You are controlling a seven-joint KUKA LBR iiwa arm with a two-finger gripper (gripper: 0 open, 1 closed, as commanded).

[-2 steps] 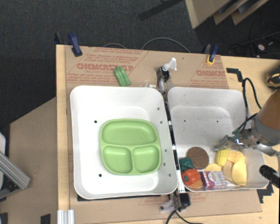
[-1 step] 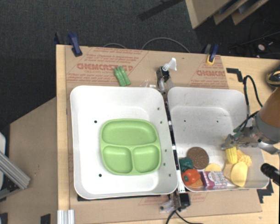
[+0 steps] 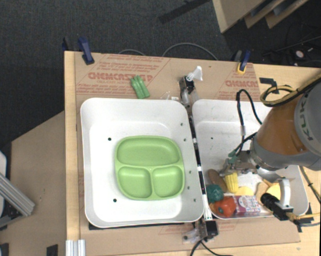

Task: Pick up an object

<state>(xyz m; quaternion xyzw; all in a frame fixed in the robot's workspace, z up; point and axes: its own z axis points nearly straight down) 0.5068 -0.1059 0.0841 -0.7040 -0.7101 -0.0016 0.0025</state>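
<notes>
Bench (image 3: 70, 148): cardboard-lined top carrying two shallow white bins side by side.

Left bin (image 3: 91, 148): holds a green divided tray (image 3: 148, 166) about its centre, three compartments, nothing in them.

Right bin (image 3: 218, 121): far half bare; all the small objects crowd its near edge and near-left corner.

Arm (image 3: 286, 129): reaches in over the right bin's right side, wrist low above the pile.

Gripper (image 3: 238, 165): poised over the left part of the pile, just above a yellow corn-like piece (image 3: 231, 181). Fingers hidden under the wrist; cannot tell whether spread or pinched, and nothing is visibly held.

Objects, near edge of right bin: pink packet (image 3: 248, 205); red tomato-like piece (image 3: 226, 206); teal piece (image 3: 215, 193) at the near-left corner; brown piece (image 3: 214, 176) against the left wall.

Judgement: step in hand is descent onto a candidate, probably the yellow piece. Pieces touch one another, so a centred, straight-down approach is needed, with fingers straddling the narrow axis. Risk: nudging neighbours or closing on two at once. Lift slowly and confirm hold.
</notes>
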